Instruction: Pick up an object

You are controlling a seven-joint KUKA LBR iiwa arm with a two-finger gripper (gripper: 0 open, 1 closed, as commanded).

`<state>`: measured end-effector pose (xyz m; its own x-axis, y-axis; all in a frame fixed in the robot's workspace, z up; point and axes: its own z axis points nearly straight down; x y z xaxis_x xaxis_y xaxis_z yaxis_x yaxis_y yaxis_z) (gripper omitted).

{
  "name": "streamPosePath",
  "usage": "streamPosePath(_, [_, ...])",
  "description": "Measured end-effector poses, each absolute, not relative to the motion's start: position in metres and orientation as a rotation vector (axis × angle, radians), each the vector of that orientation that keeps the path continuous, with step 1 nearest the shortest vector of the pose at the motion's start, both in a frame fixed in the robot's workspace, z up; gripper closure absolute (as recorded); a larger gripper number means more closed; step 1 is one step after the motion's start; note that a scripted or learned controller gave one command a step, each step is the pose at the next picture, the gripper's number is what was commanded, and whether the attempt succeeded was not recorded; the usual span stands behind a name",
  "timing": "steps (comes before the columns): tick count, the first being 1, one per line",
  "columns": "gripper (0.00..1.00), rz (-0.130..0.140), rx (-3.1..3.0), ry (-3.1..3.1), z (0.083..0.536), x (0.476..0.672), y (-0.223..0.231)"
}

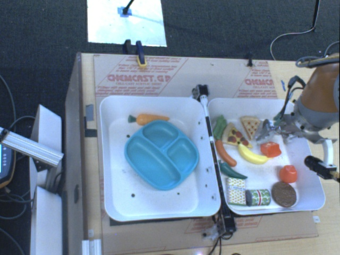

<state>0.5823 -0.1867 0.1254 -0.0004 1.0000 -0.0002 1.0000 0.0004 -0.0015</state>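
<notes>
My gripper hangs over the right bin, reaching in from the right under the grey and orange arm. It sits just above a red tomato and right of a triangular sandwich piece. A yellow banana lies just below-left of it. Nothing can be seen held in it. Also in this bin are a pizza slice, a red sausage, a green pod, a dark green vegetable, an orange piece, a brown cookie, a small can and a small box.
The left bin bears a blue divided plate and a carrot behind it. A metal clamp bar runs between the bins. A black part of the arm overhangs the right bin's right edge.
</notes>
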Motion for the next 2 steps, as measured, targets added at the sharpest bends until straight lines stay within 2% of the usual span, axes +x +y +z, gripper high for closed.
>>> streamPosePath(1, [0.00,-0.014,-2.231,-2.231,0.104,0.544,-0.162])
streamPosePath(2, [1.00,-0.018,-2.231,-2.234,0.115,0.545,-0.162])
